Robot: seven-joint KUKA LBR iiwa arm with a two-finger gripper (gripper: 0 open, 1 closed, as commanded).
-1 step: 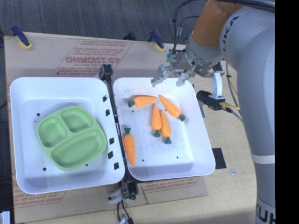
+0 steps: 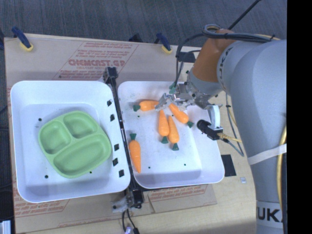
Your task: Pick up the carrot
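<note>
here you are looking down on two white bins lying side by side on the cardboard-covered bench. the left bin is holding a green divided plate, sitting flat and a little toward the front. the right bin is carrying five carrots. one carrot is lying crosswise near the back wall, with its tip just beside the gripper. two carrots and are resting side by side, touching, in the middle of the bin, green ends toward the front. another carrot is lying at a slant just under the wrist, partly covered by it. the last carrot is lying along the left wall, well apart from the rest. the grey arm is reaching in from the right, its orange band sitting above the wrist. the metal tips are too small and blurred here, so you cannot tell whether they are apart or together, and no carrot is showing between them. blue clamps are gripping the bench's far edge.
</note>
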